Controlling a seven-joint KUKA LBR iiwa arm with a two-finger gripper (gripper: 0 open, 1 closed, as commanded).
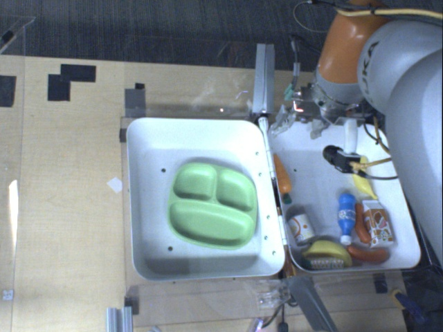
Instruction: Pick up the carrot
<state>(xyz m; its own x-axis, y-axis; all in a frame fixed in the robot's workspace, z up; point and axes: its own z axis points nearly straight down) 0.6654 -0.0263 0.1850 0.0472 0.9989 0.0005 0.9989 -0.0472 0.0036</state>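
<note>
The carrot (282, 176) is a slim orange stick lying lengthwise against the left wall of the right bin (308, 154), with its dark end toward the front. My gripper (296, 115) hangs over the back left corner of that bin, a short way behind the carrot and apart from it. Nothing shows in its grasp. The grey arm with its orange band (346, 43) comes in from the upper right and hides the bin's back right part.
The front of the right bin holds a small can (300, 227), a banana (327, 250), a blue bottle (346, 217), a juice carton (378, 227), a sausage (368, 255) and a yellow piece (364, 185). In the left bin (149, 151) lies a green divided plate (212, 204).
</note>
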